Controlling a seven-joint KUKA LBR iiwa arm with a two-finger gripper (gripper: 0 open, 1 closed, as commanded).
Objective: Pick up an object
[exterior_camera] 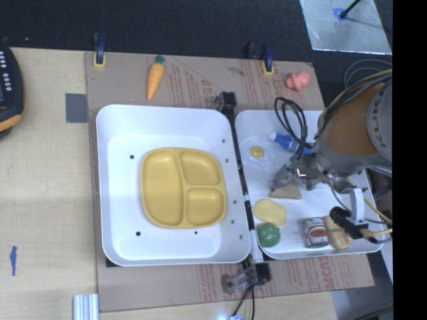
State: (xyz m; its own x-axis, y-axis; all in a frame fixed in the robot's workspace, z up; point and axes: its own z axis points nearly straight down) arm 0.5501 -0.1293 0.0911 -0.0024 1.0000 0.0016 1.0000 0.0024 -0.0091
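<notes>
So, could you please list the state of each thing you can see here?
Yellow divided plate: upright in the left bin.
Carrot: lying outside the bins.
Green ball: resting in the right bin.
Can: on its side.
Gripper: low inside the right bin.

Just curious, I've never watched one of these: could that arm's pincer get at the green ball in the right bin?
Probably yes. The green ball lies uncovered at the bin's near left corner, close to the pincer; the yellow piece beside it and the bin wall may crowd the grip.
</notes>
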